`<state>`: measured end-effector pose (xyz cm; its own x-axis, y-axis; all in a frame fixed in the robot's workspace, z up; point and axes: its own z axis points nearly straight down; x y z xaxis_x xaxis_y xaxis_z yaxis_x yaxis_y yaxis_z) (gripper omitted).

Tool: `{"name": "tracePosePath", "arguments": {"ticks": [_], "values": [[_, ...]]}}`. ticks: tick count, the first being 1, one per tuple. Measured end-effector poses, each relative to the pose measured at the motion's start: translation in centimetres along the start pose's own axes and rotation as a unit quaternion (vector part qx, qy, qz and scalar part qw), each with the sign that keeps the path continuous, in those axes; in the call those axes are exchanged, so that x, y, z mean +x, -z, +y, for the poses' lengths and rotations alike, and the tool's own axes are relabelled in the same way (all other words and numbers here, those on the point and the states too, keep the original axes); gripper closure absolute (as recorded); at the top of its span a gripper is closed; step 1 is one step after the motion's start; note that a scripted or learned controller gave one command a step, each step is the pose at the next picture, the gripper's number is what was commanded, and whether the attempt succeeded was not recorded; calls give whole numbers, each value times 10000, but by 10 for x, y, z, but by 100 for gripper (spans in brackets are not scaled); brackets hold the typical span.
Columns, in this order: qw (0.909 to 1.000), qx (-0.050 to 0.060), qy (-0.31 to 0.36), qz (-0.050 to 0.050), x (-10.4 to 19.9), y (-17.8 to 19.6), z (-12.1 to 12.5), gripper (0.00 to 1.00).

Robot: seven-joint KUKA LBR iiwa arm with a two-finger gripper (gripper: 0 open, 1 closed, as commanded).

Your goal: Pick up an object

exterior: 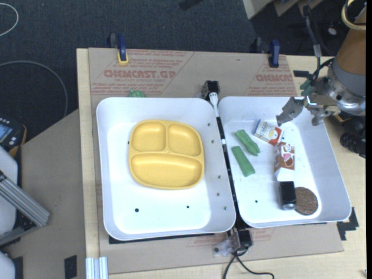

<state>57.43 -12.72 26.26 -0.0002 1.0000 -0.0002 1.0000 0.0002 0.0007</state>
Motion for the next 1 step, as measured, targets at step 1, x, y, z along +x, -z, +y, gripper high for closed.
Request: {"name": "tracePosePath", "arguments": {"ticks": [1], "values": [[10000, -15, 4, -4, 0, 11, 1, 100]]}}
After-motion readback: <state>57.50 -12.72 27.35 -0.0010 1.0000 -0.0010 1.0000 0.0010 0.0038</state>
